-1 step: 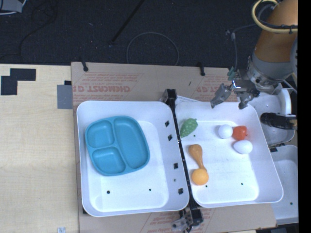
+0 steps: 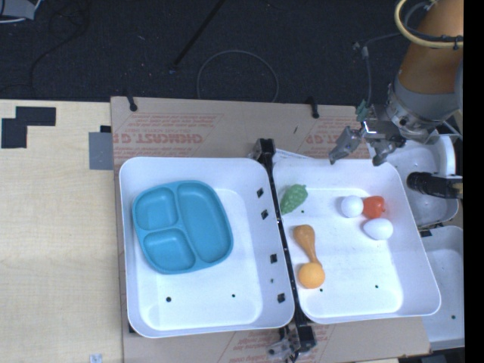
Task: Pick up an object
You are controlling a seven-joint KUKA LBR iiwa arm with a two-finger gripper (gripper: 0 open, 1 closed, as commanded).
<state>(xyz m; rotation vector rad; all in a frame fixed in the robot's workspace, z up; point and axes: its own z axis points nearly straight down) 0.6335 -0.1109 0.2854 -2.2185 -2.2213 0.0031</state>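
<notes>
Camera view: two-finger gripper (image 2: 361, 149) hangs with fingers spread apart, holding nothing, over the right white bin's (image 2: 408, 297) far rim; below it lie a white egg-shaped ball (image 2: 351, 206) and an orange-red ball (image 2: 373, 206).

End effector (image 2: 361, 148) open above right bin (image 2: 412, 293)

Bright, even light; slightly soft focus.

An orange maraca-like toy (image 2: 308, 259) is lying in the right bin, handle pointing to 12 o'clock. A green leafy piece (image 2: 293, 197) is sitting at its 11 o'clock. Two white eggs (image 2: 352, 206) (image 2: 378, 228) are flanking a red-orange ball (image 2: 373, 206) at its 2 o'clock.
</notes>
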